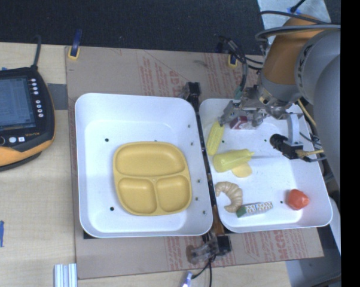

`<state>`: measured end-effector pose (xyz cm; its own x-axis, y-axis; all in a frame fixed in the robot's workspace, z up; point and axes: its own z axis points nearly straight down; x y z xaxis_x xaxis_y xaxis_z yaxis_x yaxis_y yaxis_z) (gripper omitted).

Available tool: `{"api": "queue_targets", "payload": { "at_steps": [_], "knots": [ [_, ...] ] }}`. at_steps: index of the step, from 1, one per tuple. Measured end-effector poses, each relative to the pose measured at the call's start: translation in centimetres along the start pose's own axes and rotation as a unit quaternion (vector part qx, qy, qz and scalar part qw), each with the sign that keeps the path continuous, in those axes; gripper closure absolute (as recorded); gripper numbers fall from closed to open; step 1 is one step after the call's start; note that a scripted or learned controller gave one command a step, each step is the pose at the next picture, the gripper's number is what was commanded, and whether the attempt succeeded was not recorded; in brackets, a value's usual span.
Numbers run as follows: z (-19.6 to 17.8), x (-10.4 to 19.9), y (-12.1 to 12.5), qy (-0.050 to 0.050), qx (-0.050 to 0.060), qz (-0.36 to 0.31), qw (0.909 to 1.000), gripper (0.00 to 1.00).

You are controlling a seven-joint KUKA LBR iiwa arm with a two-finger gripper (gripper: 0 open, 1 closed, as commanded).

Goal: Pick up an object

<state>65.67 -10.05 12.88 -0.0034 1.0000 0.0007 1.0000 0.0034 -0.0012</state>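
Observation:
My gripper [242, 113] hangs low over the far end of the right bin [314, 187]. Just under it shows a small red and white thing [244, 123], partly hidden by the gripper. A yellow corn cob [215, 137] lies to the gripper's left along the bin's left wall. A pale yellow oblong toy [232, 159] lies in front of it, with a small yellow piece [242, 171] beside it. Nearer the front are a tan croissant [229, 194], a small grey patterned bar [255, 208] and a red tomato [297, 200].
The left bin [93, 160] holds a yellow divided plate [151, 177]. A tablet pendant with an orange rim [15, 115] lies on the bench at the far left. The arm's grey body [314, 58] looms over the right bin's far right corner.

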Motion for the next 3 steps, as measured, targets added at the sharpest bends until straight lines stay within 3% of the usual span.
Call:
{"api": "queue_targets", "payload": {
  "at_steps": [1, 2, 3],
  "knots": [
    [-6.5, -3.7, -0.1, 0.000, 0.000, 0.000, 1.0000, 0.00],
    [3.5, -1.0, -7.9, 0.000, 0.003, -0.001, 1.0000, 0.00],
    [3.7, 0.1, -9.1, -0.001, 0.002, -0.001, 1.0000, 0.00]
  ]
}}
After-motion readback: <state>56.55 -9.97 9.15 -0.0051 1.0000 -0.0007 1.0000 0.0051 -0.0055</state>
